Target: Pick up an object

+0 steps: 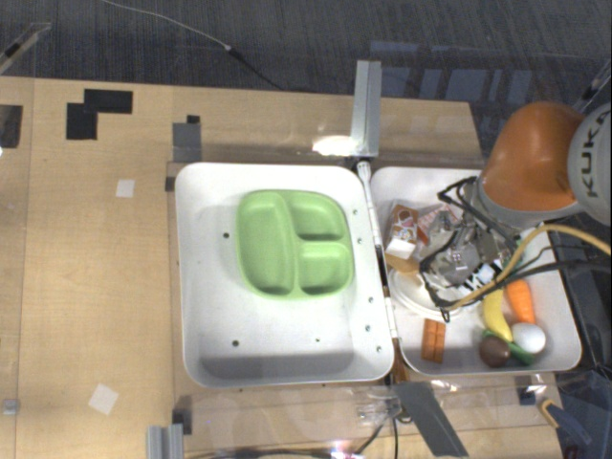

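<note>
Beside the banana (494,316) in the right bin (570,357), pincer (457,261), grip state unclear.

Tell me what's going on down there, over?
Claw low in the right bin, over the white plate. Toy food nearby: banana, carrot, egg. Green tray sits in the left bin.

The wooden table (86,285) carries two white bins side by side: left bin (206,352), right bin (564,347).
</note>
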You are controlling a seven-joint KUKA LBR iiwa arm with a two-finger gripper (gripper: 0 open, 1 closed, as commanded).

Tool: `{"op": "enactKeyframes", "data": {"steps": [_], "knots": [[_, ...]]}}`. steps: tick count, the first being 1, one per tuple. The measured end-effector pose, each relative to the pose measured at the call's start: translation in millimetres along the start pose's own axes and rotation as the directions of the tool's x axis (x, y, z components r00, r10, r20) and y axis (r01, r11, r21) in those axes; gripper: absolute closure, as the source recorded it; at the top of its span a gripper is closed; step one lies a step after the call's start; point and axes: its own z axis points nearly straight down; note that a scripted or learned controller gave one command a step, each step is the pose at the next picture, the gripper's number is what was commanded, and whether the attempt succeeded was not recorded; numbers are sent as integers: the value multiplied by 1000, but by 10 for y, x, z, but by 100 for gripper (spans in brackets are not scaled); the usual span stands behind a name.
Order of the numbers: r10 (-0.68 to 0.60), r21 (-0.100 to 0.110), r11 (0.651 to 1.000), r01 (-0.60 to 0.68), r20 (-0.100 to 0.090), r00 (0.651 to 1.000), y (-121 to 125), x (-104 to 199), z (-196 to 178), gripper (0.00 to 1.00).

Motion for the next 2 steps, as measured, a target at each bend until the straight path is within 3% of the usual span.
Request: {"op": "enactKeyframes", "data": {"steps": [1,2], "knots": [[-365,-14,931,365,-18,931,-280,-110,-1021,100],[-633,-24,774,632,-15,774,-975,47,-1583,100]]}}
